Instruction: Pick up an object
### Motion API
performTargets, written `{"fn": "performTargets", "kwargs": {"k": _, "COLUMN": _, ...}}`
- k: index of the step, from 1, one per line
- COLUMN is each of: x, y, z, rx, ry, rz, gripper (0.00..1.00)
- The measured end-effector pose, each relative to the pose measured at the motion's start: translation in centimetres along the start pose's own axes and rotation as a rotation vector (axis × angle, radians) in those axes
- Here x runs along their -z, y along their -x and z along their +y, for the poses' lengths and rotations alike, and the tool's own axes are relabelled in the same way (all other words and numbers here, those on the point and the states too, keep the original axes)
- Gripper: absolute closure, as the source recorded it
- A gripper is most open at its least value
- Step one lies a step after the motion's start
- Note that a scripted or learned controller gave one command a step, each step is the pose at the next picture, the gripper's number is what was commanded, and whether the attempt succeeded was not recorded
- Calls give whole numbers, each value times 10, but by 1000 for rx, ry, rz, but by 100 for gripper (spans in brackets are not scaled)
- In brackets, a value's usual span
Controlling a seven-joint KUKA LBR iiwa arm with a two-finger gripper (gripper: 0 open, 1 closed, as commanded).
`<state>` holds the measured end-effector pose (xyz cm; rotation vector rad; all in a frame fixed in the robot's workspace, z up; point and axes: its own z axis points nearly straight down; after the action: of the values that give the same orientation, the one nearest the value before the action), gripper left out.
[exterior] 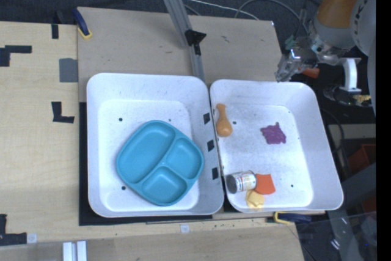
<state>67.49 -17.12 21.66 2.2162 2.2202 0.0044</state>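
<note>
A grey metal pole (174, 3) slants over the wooden bench (134, 40) behind the two white bins (211, 85), black tape marks (59, 112) lying to their left.

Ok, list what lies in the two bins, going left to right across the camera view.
Blue tray → orange skittle-shaped toy → small can → purple piece. The yellow and orange bits by the can overlap it, so I leave them out.
</note>
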Motion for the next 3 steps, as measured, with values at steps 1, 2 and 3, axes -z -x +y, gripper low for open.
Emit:
{"fn": "performTargets", "kwargs": {"k": 1, "x": 3, "y": -44, "z": -5, "rx": 3, "ry": -6, "rz": 2, "gripper": 100}}
{"fn": "performTargets", "kwargs": {"k": 2, "x": -3, "y": -92, "z": -20, "rx": 4, "ry": -8, "rz": 3, "gripper": 100}}
{"fn": "performTargets", "kwargs": {"k": 3, "x": 8, "y": -145, "z": -37, "rx": 5, "ry": -7, "rz": 3, "gripper": 100}}
